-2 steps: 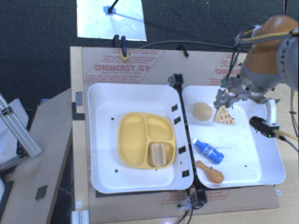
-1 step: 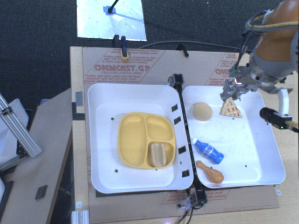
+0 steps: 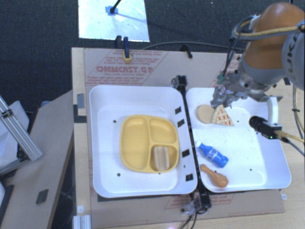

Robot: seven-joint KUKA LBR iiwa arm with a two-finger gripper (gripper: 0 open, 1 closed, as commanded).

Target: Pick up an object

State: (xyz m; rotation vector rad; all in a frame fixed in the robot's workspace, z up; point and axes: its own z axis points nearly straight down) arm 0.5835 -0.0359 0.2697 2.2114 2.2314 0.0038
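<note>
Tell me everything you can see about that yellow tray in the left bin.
The yellow tray looks like smooth plastic, rounded at the corners, with three moulded compartments. It lies flat, slightly turned, in the middle of the left white bin. A pale oblong piece rests in its lower right compartment; the other two compartments hold nothing.

In the right bin (image 3: 274,175) a waffle-patterned pizza slice (image 3: 222,116) lies flat near the far-left corner, its point aimed away from the camera and its crust edge toward it. Touching its left side is a flat, round tan cookie (image 3: 205,113). My end effector (image 3: 223,99) hangs directly over the tip of the slice. Nearer the front, a blue bottle (image 3: 213,155) lies on its side, slanted, close to the bin's left wall. Just in front of it lies a tan drumstick (image 3: 215,176), also slanted, its thick end toward the right and its thin end toward the bottle.
</note>
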